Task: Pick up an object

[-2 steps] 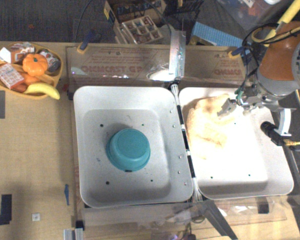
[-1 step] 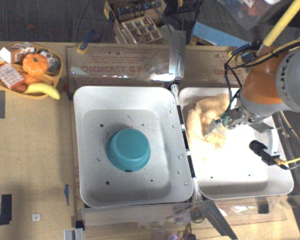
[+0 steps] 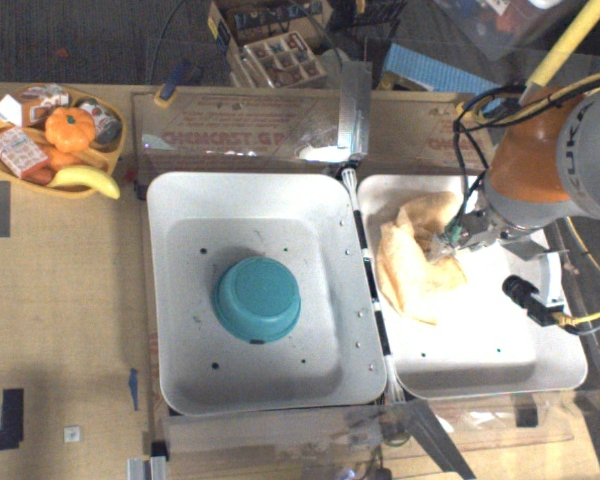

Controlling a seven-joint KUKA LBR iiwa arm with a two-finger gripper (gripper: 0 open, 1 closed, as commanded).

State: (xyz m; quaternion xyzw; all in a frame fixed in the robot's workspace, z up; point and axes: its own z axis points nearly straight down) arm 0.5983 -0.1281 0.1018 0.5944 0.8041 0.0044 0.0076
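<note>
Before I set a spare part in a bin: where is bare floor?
Left bin: bare all around the teal bowl. Right bin: bare along its near half, below the tan cloth. Crowded where the tool meets the cloth.

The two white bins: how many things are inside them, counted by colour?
Teal, round plastic bowl upside down in the left bin: 1
Pale yellow, crumpled cloth in the right bin: 1
Total: 2
</note>
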